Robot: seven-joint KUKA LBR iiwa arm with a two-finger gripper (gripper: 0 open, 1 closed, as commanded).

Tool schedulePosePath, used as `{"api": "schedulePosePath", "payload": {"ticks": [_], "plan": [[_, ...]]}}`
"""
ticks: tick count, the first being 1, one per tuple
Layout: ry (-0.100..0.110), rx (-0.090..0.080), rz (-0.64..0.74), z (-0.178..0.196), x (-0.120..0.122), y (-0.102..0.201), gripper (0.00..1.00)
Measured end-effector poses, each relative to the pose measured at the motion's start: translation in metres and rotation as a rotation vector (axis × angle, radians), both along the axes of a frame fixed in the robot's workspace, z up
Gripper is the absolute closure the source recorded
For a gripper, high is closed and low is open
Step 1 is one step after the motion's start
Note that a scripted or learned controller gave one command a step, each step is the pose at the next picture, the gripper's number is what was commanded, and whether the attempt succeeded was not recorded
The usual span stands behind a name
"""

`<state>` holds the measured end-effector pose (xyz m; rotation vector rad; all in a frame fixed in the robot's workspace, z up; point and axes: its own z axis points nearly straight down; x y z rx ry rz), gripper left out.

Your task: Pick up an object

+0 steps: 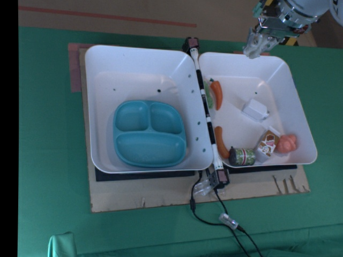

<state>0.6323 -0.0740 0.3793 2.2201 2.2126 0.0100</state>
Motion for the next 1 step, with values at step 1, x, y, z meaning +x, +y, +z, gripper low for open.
{"api": "schedulePosePath", "payload": {"ticks": [1], "plan": [[0.0, -0.002, -0.002, -0.0001, -0.0002, -0.0011, 0.0]]}}
